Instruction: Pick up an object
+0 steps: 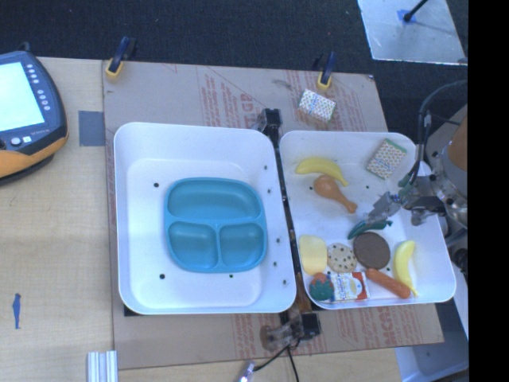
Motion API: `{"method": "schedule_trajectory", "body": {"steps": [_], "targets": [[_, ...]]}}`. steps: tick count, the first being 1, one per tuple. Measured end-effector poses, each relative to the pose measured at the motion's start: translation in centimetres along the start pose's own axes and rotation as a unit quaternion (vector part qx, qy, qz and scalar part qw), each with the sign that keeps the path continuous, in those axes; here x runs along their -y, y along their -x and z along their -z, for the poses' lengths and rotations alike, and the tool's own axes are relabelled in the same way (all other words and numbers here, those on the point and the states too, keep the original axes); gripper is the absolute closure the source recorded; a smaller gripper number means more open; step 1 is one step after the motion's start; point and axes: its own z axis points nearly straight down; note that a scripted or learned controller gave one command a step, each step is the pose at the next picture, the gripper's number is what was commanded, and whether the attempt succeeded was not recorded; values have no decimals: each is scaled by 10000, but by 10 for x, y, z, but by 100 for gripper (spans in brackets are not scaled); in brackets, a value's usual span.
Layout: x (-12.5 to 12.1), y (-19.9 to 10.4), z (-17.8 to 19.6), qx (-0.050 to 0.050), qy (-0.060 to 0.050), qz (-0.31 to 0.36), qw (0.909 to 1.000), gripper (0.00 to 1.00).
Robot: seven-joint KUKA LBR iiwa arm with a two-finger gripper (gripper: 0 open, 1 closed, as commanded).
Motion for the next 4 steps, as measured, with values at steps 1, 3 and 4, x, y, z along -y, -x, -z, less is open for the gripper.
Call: {"method": "schedule_trajectory", "body": {"steps": [1, 3, 4], "targets": [[-67, 6, -40, 14, -2, 13, 10000, 0], [-104, -10, -126, 16, -16, 27, 10000, 100], [-110, -85, -35, 0, 8, 2, 10000, 100]]}}
